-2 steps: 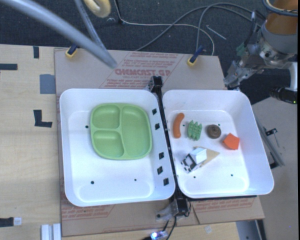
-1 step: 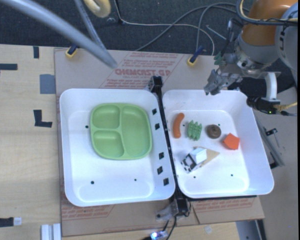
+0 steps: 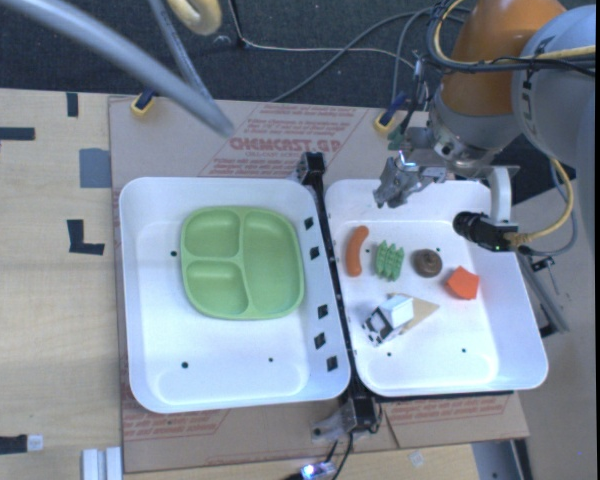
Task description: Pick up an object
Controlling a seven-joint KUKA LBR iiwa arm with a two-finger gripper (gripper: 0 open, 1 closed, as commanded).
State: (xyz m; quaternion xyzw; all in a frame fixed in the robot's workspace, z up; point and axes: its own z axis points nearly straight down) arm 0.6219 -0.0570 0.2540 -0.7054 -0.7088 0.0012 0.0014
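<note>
From the camera above, the worktop (image 3: 40, 268) carries two white bins side by side: the left bin (image 3: 150, 358) holds a green divided tray (image 3: 242, 263), and the right bin (image 3: 510, 353) holds the loose things any one of which could serve as the task's object. In the right bin, from left to right across the middle of the frame, lie an orange sausage (image 3: 355, 250), a green ridged block (image 3: 388, 260), a brown round piece (image 3: 426, 262) and an orange cube (image 3: 463, 284); below them sits a pale wedge with a dark bit at its end (image 3: 395, 317). The end effector (image 3: 395, 190) hangs over the upper left part of the right bin, above and apart from the sausage and touching none of the objects; nothing sits in it, and whether it is spread or pressed together cannot be told from this slant. The likely trouble from here, as a judgement: the sausage and green block lie close together, so a descent between them may push one aside or catch both, and the sausage, being rounded, could roll out of a pinch; a drop too near the bin's inner wall could strike the divider. On the cardboard under the bins, red print reads "CHEMCAST GP" (image 3: 285, 144); the finer lines around it are too small to read.
</note>
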